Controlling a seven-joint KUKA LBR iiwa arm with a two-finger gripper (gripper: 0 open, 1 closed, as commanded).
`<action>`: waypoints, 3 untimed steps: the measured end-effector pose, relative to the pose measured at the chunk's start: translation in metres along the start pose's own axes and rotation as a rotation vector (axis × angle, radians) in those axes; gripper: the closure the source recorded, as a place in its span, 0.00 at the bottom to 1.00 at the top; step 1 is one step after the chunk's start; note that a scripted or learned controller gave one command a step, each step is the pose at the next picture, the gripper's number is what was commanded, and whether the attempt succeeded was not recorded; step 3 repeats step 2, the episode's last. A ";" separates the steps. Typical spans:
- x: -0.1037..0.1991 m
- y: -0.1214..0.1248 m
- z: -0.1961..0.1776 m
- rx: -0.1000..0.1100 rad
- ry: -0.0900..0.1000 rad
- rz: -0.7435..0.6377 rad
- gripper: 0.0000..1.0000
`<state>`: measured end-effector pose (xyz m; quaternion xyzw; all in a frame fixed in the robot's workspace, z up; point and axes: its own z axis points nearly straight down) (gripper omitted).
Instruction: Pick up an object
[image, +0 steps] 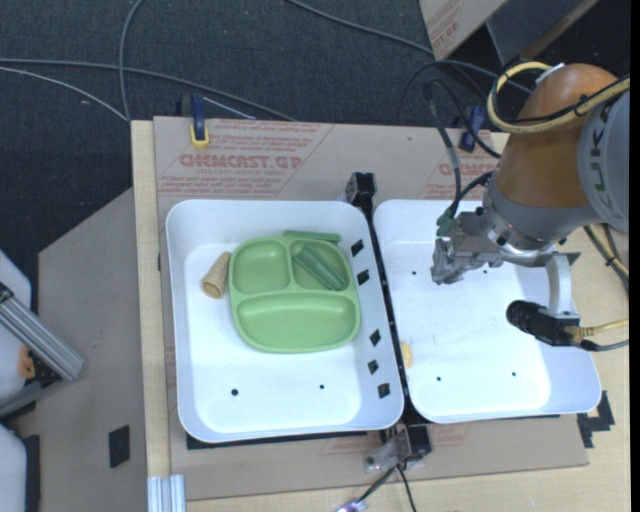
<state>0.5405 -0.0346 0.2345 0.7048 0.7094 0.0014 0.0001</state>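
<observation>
Green divided plate (293, 325) in left bin (200, 390) (tan cone (215, 275) beside), pincer (455, 262) over right bin (480, 390)

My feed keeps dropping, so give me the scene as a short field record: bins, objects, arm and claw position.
left bin: holds the plate, the cone and the green piece
green divided plate: lies flat, upper middle of left bin
tan cone: lies touching or just off the plate's left edge
dark green piece: lies in the plate's upper right compartment
right bin: the claw is over its upper part
arm: reaches in from the right
claw: over right bin, nothing seen held
</observation>
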 end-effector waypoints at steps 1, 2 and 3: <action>0.052 0.001 0.000 0.001 0.000 0.000 1.00; 0.108 0.007 -0.003 0.001 0.001 -0.001 1.00; 0.108 0.007 -0.003 0.001 0.001 -0.001 1.00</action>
